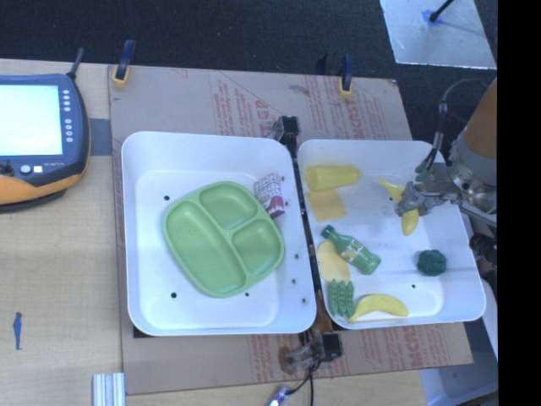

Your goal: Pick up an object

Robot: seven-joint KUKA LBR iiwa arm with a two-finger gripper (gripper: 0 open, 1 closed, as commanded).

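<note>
Arm: I reach in from the right, low over the right white bin (456,307).
Gripper (412,203): my fingers clasp a small yellow plastic piece (409,221).

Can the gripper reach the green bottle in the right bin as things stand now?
Probably yes. The gripper hangs over the right bin, and the green bottle lies uncovered to its left, though it touches a yellow piece.

Small yellow banana-like piece (408,222), curved and smooth, is lying near the right bin's (385,147) upper right area just below the gripper (414,200), its lower end pointing toward the bin floor, well apart from the green bottle (352,249).
</note>
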